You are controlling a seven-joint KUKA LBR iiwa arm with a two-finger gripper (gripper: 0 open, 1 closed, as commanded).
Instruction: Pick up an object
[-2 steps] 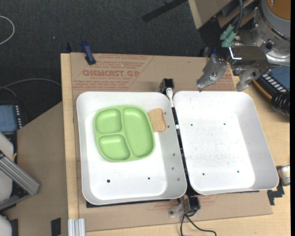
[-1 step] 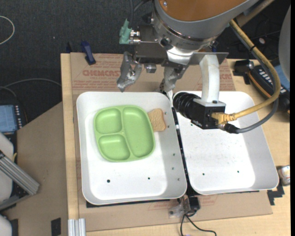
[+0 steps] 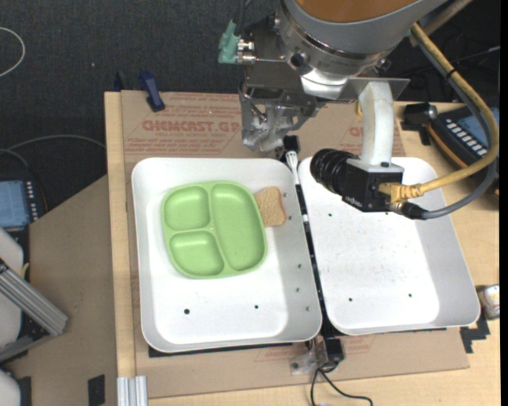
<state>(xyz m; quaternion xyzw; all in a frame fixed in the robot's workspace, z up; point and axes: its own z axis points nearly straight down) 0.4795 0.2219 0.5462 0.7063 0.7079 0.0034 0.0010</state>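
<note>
We see the gripper [image 3: 268, 127] above the left bin's [image 3: 159, 309] far edge, its state unclear; a green plate [image 3: 213, 230] touches a tan cracker [image 3: 271, 206].

Red print "CHEMCAST G.P." legible on brown board [image 3: 190, 119] at approx 12 o'clock, above left bin; smaller lines w/ it unreadable.

Bright, even overhead light. 2 white bins [image 3: 230, 325] close to washed out, soft glare on their floors, little surface detail left. Shadows faint and short, thin dark line under bin rims. Green plate [image 3: 214, 228] shows mild sheen along compartment ridges. Arm [image 3: 349, 24] at top edge large, soft, slightly out of focus (very near lens). Bench surround dark, low contrast. Picture otherwise fairly sharp, slight grain.
</note>
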